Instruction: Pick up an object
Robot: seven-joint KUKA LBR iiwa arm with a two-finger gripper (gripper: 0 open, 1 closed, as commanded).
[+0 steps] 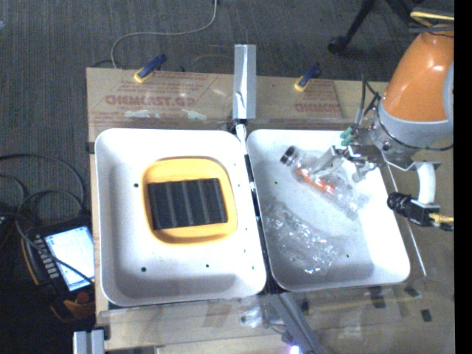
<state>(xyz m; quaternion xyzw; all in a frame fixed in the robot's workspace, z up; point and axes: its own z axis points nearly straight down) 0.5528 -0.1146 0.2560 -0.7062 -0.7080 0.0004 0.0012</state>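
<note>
Overhead, gripper [346,157] above right bin [383,260]

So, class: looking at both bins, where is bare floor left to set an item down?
Left bin: a bare strip along the near wall, below the yellow tray. Right bin: the near right corner, beside the clear plastic wrap. Crowded: the right bin's far half, around the bottle and hand.

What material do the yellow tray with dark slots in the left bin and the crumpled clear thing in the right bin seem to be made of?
The yellow tray with dark slots looks like moulded plastic with a smooth, matte finish: even colour, rounded corners. The crumpled clear wrapping looks like thin transparent plastic film: it is glossy, creased, and the white bin shows through it. Neither can be confirmed from looks alone.
</note>
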